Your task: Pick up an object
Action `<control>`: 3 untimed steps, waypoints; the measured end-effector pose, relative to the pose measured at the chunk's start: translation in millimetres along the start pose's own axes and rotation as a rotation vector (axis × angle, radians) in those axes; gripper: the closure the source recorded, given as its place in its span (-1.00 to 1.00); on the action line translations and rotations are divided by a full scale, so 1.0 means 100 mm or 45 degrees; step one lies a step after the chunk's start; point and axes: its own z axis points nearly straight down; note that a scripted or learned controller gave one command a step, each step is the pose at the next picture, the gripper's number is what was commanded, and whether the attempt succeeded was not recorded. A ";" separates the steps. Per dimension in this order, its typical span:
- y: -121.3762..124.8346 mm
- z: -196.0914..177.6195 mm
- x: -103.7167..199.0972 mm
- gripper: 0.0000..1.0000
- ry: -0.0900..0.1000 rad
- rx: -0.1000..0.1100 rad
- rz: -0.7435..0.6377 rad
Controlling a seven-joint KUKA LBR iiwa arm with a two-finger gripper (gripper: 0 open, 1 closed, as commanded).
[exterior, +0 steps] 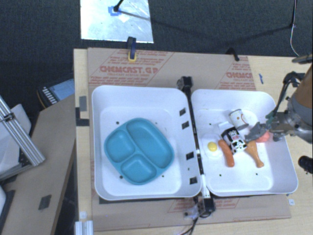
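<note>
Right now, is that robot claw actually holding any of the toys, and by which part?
It cannot be told: the gripper sits low among the toys in the right bin, its tip blurred.

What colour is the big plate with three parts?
The plate is light blue, seen in the camera view, in the left bin.

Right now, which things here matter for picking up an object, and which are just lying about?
For the job:
pincer
fried egg toy
carrot toy
drumstick toy
black-and-white toy
right bin

Lying about:
blue divided plate
left bin
metal sheet
</note>
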 end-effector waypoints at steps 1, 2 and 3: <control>0.02 -0.07 0.01 -1.00 -0.003 -0.016 -0.005; -0.01 0.35 0.02 -1.00 -0.002 -0.013 -0.002; 0.03 0.95 0.09 -1.00 -0.001 -0.014 -0.002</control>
